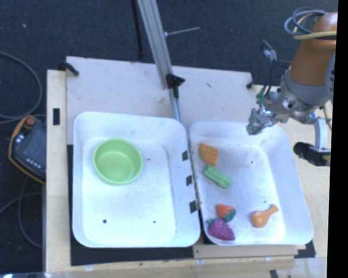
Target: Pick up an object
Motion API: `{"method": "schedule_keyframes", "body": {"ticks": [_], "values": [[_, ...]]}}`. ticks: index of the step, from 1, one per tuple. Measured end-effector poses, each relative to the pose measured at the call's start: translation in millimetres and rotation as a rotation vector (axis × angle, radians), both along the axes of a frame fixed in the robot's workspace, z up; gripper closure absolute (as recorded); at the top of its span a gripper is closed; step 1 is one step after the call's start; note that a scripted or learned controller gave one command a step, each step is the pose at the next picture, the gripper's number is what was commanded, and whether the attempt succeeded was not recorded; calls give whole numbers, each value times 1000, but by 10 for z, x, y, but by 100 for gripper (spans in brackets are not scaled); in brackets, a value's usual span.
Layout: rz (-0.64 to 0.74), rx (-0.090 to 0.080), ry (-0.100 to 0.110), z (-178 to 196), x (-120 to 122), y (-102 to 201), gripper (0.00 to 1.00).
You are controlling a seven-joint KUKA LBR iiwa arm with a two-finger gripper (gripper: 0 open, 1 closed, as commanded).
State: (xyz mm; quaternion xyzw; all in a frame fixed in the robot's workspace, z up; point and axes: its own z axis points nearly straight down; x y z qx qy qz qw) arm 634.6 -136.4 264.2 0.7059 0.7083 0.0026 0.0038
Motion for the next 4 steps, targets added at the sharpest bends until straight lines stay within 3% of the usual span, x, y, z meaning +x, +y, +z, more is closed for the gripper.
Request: {"method": "schedule_keyframes", "body": {"ticks": [1, 3, 4], "values": [[1, 2, 6, 94, 8, -5, 100], [3, 2, 9, -126, -270, 1028, 100], [4, 4, 8, -64, -420, 1537, 100]]}}
